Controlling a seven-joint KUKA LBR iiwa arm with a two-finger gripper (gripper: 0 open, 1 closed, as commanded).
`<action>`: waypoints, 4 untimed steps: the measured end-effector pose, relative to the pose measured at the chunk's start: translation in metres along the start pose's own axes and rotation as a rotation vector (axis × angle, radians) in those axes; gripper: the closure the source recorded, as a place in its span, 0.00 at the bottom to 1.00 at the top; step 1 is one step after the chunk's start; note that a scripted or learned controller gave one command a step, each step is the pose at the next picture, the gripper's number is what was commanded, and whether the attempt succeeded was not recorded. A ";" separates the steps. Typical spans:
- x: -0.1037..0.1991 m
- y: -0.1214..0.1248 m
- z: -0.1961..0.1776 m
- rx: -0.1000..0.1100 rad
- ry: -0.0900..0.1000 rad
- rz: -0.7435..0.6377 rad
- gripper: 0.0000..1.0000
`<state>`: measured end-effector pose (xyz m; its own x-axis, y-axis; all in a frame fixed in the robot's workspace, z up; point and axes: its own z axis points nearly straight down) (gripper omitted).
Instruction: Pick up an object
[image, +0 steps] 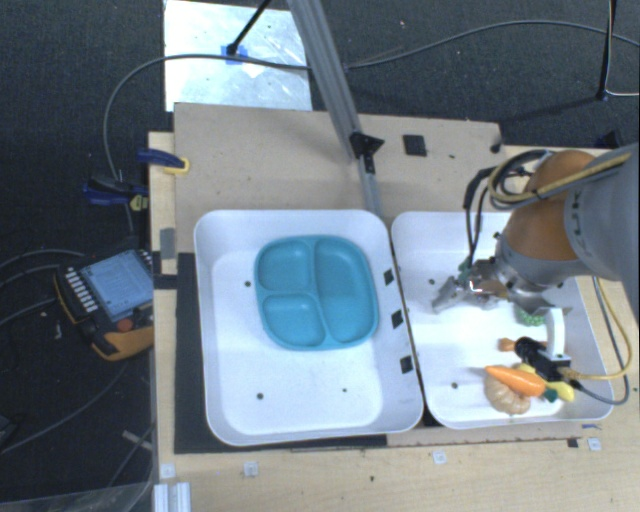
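Note:
My gripper (450, 293) hangs over the left half of the right bin (430, 240), pointing toward the divider between the bins. Nothing lies directly under it on the white floor. An orange carrot-like toy (514, 378) lies in the bin's near right corner, with a tan rounded piece (508, 399) touching it in front and a small yellow piece (564, 393) at its right. A small green item (530, 319) peeks out beside the wrist. All of these sit to the right of and nearer than the gripper, apart from it.
The left bin (225, 350) holds a blue divided plate (316, 292) in its upper middle. A grey pole (335, 90) slants across the back of the bench. Cables, clamps and a small device (110, 295) lie on the floor at left.

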<state>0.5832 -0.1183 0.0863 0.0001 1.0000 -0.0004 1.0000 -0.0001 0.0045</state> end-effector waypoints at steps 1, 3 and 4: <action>0.000 0.002 -0.013 -0.007 -0.001 -0.001 1.00; -0.012 0.012 -0.138 -0.004 -0.001 -0.005 1.00; -0.012 0.014 -0.189 -0.002 -0.001 -0.005 1.00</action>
<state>0.5959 -0.1300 0.2754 -0.0054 1.0000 -0.0012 1.0000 0.0054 0.0067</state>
